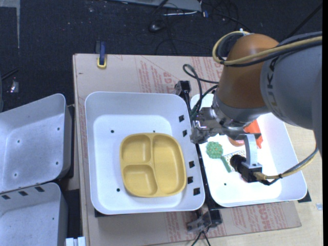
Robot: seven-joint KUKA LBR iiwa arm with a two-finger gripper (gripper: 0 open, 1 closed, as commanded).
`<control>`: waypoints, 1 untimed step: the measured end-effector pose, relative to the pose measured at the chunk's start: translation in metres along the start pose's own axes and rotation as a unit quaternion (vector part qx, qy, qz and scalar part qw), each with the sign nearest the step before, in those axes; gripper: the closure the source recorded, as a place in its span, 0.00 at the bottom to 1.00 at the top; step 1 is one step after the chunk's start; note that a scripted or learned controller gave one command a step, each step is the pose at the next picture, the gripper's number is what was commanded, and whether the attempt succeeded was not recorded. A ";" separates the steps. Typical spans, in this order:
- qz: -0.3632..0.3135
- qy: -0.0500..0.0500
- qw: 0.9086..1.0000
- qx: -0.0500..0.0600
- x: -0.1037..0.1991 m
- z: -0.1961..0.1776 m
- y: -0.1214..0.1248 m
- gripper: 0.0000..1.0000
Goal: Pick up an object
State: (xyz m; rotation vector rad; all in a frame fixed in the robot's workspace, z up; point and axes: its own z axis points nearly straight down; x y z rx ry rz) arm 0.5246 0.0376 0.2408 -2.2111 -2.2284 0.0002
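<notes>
My gripper (201, 128) hangs low over the left edge of the right bin (287, 188), close to the wall that it shares with the left bin (102, 137). A green object (214, 149) with a round knobbly head and a short green handle lies in the right bin, just below and to the right of the gripper. An orange-red object (255, 137) lies further right, partly hidden by the wrist. In the left bin a yellow divided plate (152, 164) lies flat. Nothing shows between the gripper's tips.
The arm's big orange and grey body (256, 81) covers the upper part of the right bin. Both bins rest on a brown board (133, 70). Grey trays (31, 137) stand off to the left of the bench.
</notes>
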 end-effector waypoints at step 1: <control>0.000 0.000 1.000 -0.001 0.051 -0.006 -0.005 1.00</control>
